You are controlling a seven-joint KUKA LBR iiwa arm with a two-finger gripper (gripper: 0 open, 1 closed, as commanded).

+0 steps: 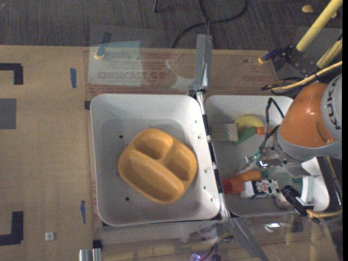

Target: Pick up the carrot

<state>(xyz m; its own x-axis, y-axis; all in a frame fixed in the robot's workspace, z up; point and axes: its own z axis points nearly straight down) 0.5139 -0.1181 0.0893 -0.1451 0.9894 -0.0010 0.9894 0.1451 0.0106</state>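
The carrot is a small orange piece with a green end. It lies in the right bin, near the bin's front and a little left of its middle. My gripper hangs just above and slightly right of the carrot, under the orange wrist band. The arm's body hides its tip, and I see nothing lifted off the bin floor.
Right bin: a red item and a white bottle sit just in front of the carrot. A yellow item, a green piece and a speckled block lie behind. An orange divided plate sits in the left bin.
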